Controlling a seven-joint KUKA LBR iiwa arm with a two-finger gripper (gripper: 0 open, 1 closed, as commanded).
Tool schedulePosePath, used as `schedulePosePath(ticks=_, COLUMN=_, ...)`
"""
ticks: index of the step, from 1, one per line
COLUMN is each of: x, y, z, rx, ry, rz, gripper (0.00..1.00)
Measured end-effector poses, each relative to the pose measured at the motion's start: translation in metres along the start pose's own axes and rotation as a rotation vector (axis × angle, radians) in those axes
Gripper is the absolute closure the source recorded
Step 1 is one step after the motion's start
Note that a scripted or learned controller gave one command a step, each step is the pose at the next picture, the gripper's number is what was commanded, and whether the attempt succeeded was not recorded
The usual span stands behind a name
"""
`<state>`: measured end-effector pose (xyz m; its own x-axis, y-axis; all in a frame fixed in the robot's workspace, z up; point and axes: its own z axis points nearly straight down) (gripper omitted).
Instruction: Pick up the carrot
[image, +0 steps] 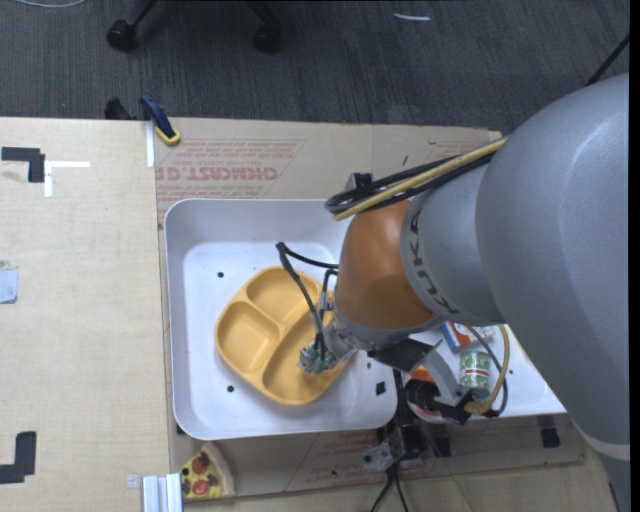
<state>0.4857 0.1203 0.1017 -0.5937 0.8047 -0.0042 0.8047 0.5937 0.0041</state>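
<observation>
The big grey arm (560, 270) is reaching in from the right, its orange band (380, 270) hanging over the middle of the view and hiding much of the bench. Below the band, the gripper (318, 358) is sitting low over the yellow divided plate (262, 335), at the plate's right-hand compartment; it is too small and too shadowed to tell how it stands or whether anything is in its grasp. The plate is lying in the left white bin (195, 300), tilted across the bin floor, with its two left compartments looking bare. A small orange thing (424, 378), possibly the carrot, is peeking out under the arm at the near edge of the right bin, just beside a can (476, 372) with a green label. Black cables (300, 275) are looping from the wrist over the plate. A pizza-slice toy (203, 475) is lying on the cardboard below the left bin.
</observation>
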Motion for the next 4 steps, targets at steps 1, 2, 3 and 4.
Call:
schedulePosePath(ticks=1, x=-0.002, y=-0.01, z=-0.042, rx=0.005, ry=0.003, rz=0.089, gripper=1.0)
schedulePosePath(ticks=2, x=0.082, y=0.05, z=-0.028, rx=0.007, ry=0.003, rz=-0.06, gripper=1.0)
schedulePosePath(ticks=3, x=0.076, y=0.047, z=-0.04, rx=0.008, ry=0.001, rz=0.371, gripper=1.0)
schedulePosePath(ticks=4, x=0.085, y=0.052, z=-0.017, rx=0.009, ry=0.004, rz=0.016, gripper=1.0)
